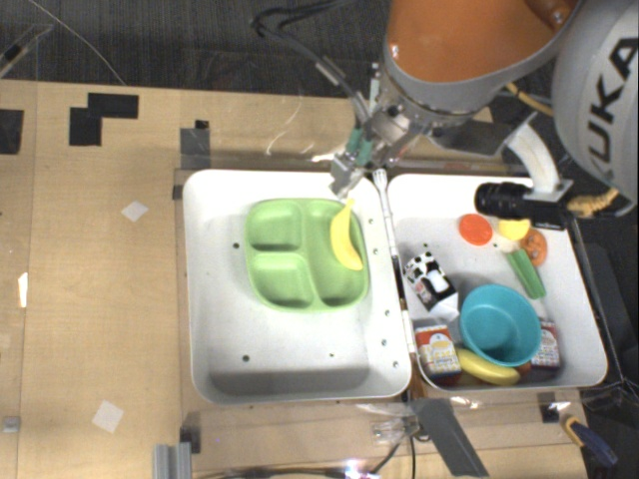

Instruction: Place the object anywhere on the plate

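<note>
Yellow plastic banana (345,239) lay on the green divided plate (300,257), at its right edge.
You could see the jaws (346,176) hovering just above the banana's upper tip; you couldn't tell whether they were parted, and nothing showed between them, so the placing looked done.

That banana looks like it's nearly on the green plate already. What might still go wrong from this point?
The banana lies along the green plate's right rim, so it might slide off into the left bin if nudged. The gripper sits right above the banana's upper tip, so pulling away could drag it. The plate lies close to the wall between the bins, leaving the arm little room there.
</note>
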`<state>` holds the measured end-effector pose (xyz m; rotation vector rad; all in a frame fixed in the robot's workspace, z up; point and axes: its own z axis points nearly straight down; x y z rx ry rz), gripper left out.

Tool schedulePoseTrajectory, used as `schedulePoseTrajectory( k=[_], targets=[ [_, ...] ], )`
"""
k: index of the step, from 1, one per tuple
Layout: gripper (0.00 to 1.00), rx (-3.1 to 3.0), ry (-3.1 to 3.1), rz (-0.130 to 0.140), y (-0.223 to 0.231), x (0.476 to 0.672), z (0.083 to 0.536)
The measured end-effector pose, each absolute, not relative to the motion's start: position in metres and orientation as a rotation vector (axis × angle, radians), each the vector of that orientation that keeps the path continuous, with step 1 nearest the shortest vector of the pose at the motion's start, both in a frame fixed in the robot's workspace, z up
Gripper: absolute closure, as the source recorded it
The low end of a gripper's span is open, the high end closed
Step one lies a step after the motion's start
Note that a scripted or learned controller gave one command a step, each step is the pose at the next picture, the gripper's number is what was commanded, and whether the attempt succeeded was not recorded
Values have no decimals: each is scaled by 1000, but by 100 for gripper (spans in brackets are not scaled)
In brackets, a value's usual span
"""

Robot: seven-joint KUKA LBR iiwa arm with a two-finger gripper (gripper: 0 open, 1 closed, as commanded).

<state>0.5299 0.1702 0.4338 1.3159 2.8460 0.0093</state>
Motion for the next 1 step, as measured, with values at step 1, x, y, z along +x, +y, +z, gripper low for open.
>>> schedulePoseTrajectory(
  k=[1],
  targets=[
    [100, 1695, 2652, -11, 220, 569, 253]
  ],
)
